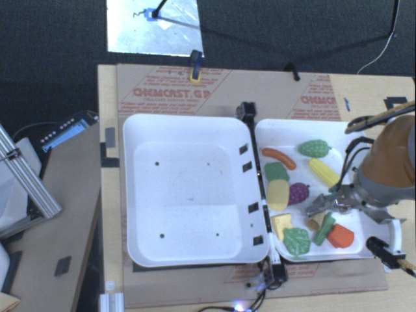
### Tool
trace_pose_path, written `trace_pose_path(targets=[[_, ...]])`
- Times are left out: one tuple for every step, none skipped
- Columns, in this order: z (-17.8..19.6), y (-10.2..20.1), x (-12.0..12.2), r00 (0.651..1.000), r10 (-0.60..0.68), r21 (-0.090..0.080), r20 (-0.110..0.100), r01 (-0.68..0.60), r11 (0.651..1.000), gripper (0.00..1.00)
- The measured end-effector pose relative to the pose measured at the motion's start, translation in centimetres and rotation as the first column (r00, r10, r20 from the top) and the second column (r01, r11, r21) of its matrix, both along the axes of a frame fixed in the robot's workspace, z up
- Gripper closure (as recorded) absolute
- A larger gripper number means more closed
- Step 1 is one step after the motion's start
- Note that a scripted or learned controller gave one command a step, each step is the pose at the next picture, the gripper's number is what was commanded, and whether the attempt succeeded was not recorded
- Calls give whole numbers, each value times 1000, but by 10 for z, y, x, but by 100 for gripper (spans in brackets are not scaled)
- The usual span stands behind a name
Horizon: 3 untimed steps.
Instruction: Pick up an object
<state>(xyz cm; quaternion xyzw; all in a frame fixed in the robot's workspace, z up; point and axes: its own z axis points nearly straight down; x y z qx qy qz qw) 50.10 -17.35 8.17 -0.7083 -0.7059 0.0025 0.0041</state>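
Carrot (335, 233) lies just below my gripper (323, 208), touching it; I can't tell how wide the tool stands. I'd drop straight down, clear of the 1 corn cob (323, 171) above.

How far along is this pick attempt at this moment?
Done: the arm has reached over the right bin, and the gripper sits low among the toy food, next to the carrot and purple grapes. In hand: nothing visibly held. Left: closing on an item and lifting it; every piece, including the corn and sausage, lies in the bin.
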Motion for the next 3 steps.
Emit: trace_pose_path(targets=[[17,1,6,1000,6,-4,13,-6,1000,100],[2,82,43,1000,15,-1,13,-15,1000,100],[109,156,66,1000,16,-1,21,-16,1000,100]])
